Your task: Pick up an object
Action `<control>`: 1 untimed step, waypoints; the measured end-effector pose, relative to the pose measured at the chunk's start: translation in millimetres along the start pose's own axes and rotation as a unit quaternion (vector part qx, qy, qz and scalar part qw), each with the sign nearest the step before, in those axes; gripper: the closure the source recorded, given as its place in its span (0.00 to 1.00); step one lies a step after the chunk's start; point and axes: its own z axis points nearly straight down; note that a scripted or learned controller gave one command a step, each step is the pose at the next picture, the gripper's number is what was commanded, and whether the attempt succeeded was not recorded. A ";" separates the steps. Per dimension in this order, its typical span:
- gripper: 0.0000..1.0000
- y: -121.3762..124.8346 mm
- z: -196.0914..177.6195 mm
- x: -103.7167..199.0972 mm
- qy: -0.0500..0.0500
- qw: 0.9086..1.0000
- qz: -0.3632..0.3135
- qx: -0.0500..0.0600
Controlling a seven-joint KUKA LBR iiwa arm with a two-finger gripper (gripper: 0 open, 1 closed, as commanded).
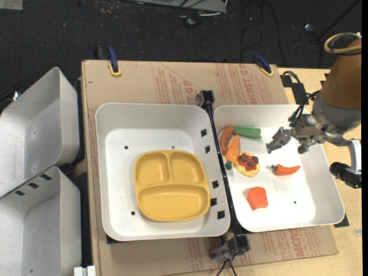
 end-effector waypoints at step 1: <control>0.00 2.9 -7.6 0.5 -0.001 1.000 -0.002 -0.007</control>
